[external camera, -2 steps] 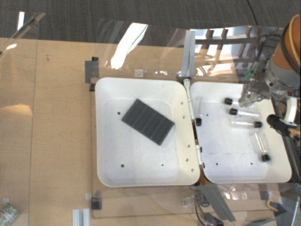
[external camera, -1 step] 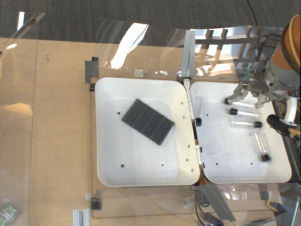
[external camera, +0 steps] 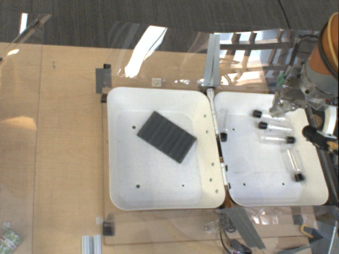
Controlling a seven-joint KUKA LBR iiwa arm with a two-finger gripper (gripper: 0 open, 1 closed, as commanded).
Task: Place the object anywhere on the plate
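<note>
A dark grey ridged plate (external camera: 167, 136) lies flat and turned at an angle in the left bin (external camera: 127, 189). Several clear tubes with black caps lie in the right bin (external camera: 265, 194). One tube (external camera: 266, 114) is near the back and another tube (external camera: 276, 138) lies just in front of it. A third tube (external camera: 294, 165) lies toward the right wall. My gripper (external camera: 280, 107) hangs over the back right of the right bin, its tip just right of the rearmost tubes. I see no tube lifted off the bin floor.
A metal divider post (external camera: 212, 62) stands at the back between the bins. One more tube (external camera: 222, 127) rests against the right bin's left wall. The arm's orange band (external camera: 323, 62) and cabling sit at the right edge. Bare wooden bench lies to the left.
</note>
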